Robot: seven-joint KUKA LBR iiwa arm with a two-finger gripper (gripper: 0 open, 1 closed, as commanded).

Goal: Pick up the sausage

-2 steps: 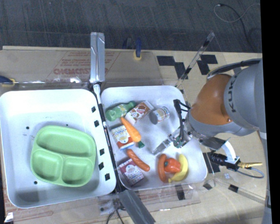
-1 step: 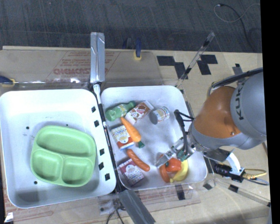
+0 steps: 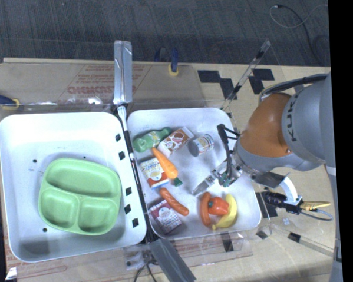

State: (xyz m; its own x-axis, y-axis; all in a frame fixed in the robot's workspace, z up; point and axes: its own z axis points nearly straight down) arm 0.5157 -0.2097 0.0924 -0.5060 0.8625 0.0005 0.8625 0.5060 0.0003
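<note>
I am seeing the gripper (image 3: pixel 209 181) hanging over the right bin (image 3: pixel 141 123), and whether it is wide or narrow I cannot tell. The sausage (image 3: pixel 174 202), a smooth reddish-orange cylinder, is lying to its left, slightly nearer the camera, apart from it.

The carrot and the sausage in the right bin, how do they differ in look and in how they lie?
The carrot is bright orange with a green tip at its lower end; the sausage is darker, reddish orange, with no green. The carrot lies higher in the right bin, against a small carton; the sausage lies lower, beside a dark packet. The carrot tapers; the sausage keeps an even width. Both are long and slant the same way.
</note>
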